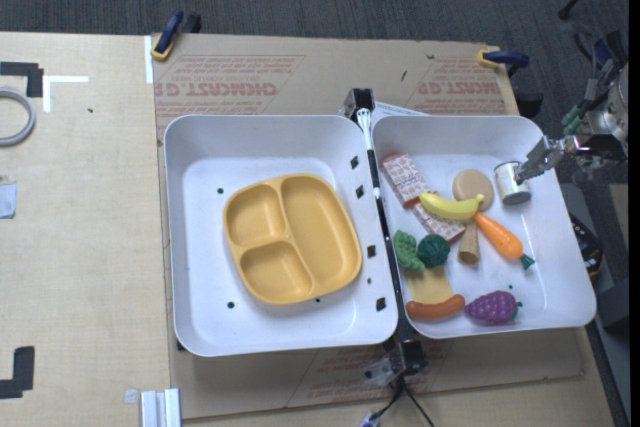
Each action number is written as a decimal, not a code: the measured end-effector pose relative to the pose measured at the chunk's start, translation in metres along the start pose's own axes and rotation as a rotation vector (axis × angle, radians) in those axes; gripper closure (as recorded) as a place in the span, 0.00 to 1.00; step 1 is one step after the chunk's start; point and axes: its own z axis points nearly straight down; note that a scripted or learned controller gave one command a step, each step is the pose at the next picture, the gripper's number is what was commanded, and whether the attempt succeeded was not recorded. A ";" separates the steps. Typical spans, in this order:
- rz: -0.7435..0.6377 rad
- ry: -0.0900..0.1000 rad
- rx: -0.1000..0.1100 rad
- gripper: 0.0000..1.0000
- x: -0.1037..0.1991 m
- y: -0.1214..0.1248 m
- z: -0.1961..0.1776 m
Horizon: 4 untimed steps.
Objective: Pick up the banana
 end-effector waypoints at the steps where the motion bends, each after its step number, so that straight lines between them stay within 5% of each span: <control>1: -0.141 0.001 0.001 0.00 0.059 0.046 0.116; 2: -0.359 0.001 0.001 0.00 0.076 0.051 0.184; 3: -0.356 0.000 -0.001 1.00 0.075 0.052 0.174; 4: -0.354 0.000 -0.001 1.00 0.075 0.052 0.164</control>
